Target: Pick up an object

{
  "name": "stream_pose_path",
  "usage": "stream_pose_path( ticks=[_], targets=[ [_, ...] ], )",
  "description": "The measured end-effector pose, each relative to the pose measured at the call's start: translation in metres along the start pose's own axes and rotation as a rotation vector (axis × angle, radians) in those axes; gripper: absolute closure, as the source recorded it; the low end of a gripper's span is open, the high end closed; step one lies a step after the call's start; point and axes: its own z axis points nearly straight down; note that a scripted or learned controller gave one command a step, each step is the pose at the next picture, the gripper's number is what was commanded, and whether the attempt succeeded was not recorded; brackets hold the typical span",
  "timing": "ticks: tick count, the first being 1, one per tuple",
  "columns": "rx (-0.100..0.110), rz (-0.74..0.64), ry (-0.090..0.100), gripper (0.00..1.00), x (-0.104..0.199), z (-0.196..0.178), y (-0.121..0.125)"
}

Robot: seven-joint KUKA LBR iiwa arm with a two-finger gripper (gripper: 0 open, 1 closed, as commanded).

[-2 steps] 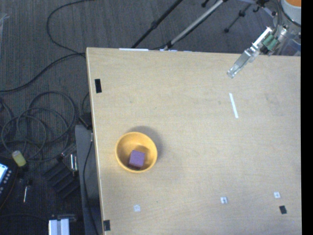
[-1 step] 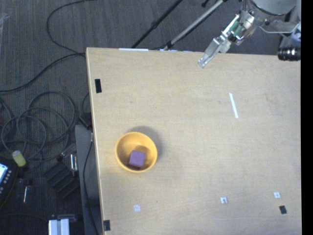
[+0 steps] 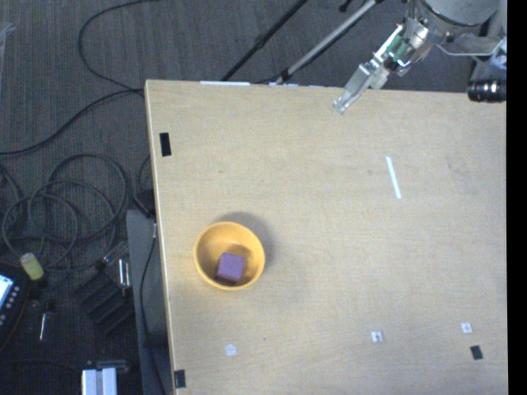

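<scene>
Purple cube (image 3: 231, 267) in yellow bowl (image 3: 207, 249), tan tabletop (image 3: 346, 245), cables (image 3: 66, 204) on dark floor

You are looking down on a pale wooden tabletop (image 3: 346, 245) that fills most of the view, marked with a short white strip (image 3: 394, 177) and a few small black and white tags near its edges. Around it lies dark grey carpet (image 3: 66, 48), strewn with looping black cables (image 3: 70, 212) on the left. Thin metal rods (image 3: 329, 44) cross the floor beyond the far edge.
</scene>
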Motion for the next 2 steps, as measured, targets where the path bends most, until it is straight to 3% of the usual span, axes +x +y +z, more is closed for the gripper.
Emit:
stream_pose_path(
  ticks=[1,2],
  targets=[
    [0.0,0.0,0.0,0.0,0.0,0.0,0.0],
    [0.002,-0.151,-0.002,0.0,-0.133,0.058,-0.08]
  ],
)
